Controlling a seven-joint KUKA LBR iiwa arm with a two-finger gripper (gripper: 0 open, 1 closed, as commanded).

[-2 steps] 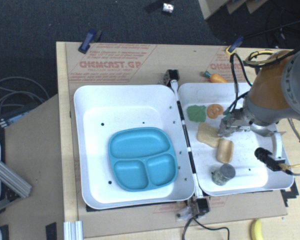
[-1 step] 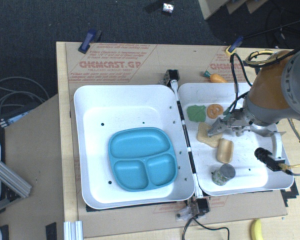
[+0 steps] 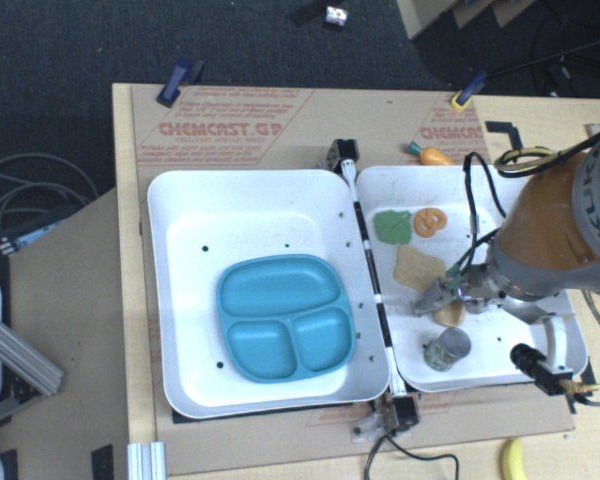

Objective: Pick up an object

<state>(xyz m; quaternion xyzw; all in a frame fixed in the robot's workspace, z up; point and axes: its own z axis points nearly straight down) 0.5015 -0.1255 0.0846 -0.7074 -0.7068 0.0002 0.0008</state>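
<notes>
Gripper (image 3: 448,298) is low in the right bin (image 3: 480,180), fingers straddling a small tan lump (image 3: 450,314) that sits right at their tips. Whether they're clamped on it, I can't tell. Tan square (image 3: 418,266) lies just beyond, grey ball (image 3: 446,348) just short.

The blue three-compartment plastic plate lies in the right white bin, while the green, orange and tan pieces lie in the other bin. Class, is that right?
Not quite. The camera view shows the blue three-compartment plastic plate in the left white bin, not the right one. The green piece, orange piece and tan piece lie in the other, right white bin.
</notes>
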